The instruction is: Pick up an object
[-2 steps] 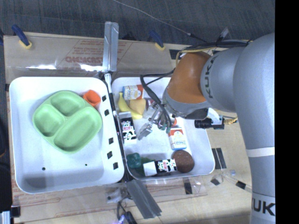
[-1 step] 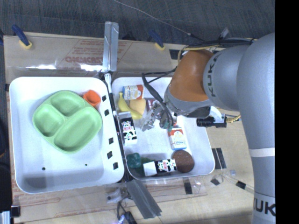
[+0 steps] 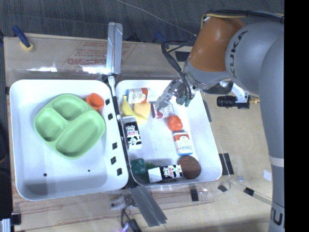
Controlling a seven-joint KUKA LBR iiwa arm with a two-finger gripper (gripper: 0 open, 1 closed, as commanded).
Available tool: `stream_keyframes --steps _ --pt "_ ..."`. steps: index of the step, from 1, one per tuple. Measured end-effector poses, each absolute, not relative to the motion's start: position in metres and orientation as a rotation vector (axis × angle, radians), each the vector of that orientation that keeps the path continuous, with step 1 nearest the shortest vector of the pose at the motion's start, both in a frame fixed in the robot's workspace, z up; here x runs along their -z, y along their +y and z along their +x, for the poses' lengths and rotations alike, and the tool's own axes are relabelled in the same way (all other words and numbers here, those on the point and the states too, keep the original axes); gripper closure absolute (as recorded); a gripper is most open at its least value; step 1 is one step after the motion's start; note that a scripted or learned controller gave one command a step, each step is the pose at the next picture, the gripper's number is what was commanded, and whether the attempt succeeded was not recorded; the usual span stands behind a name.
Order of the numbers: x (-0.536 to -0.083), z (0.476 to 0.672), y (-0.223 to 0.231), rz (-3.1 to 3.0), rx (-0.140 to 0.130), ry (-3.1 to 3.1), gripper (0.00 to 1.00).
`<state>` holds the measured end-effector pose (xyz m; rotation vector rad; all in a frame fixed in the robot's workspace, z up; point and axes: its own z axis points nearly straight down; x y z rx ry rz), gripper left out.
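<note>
The arm's fingers (image 3: 166, 99) hang low in the right bin (image 3: 212, 144), near its far edge; whether they are spread or pressed together cannot be told; a small red-and-white packet (image 3: 165, 111) lies right beneath the tips, seemingly touching; an orange ball (image 3: 175, 123) sits just beyond, toward the bench's near side; nothing is visibly held.

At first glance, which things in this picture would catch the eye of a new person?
The big grey arm with its orange band comes in from the right, its gripper over the top of the right bin. In the left bin lies a bright green divided plate, an orange cup beside it.
</note>
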<state>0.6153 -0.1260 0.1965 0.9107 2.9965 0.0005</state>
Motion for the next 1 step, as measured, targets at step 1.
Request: stream_keyframes --steps 1 --pt "-0.1673 0.6321 -0.1582 0.734 0.002 3.052 1.00"
